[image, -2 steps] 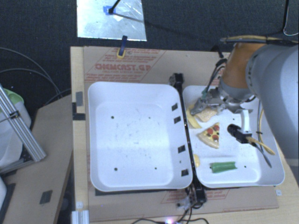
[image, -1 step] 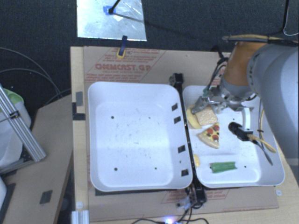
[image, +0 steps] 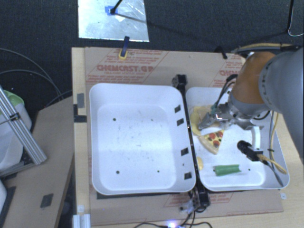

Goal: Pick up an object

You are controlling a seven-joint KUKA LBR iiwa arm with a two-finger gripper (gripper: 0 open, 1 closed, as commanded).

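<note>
The right bin (image: 273, 148) holds a toy pizza slice (image: 214, 140) near its middle and a green block (image: 226, 169) toward its front. A pale yellow piece (image: 198, 113) lies by its left wall, and a small yellow bit (image: 200, 164) sits at the front left. My gripper (image: 206, 123) is low in this bin. It hangs over the edge of the pale yellow piece, just above and left of the pizza slice. The arm's wrist hides the bin's back right part.
The left bin (image: 137, 127) lies beside the right one, with a black clipped divider (image: 186, 127) between them. Both rest on a cardboard sheet (image: 142, 63). A black cable connector (image: 247, 149) hangs off the arm over the right bin.
</note>
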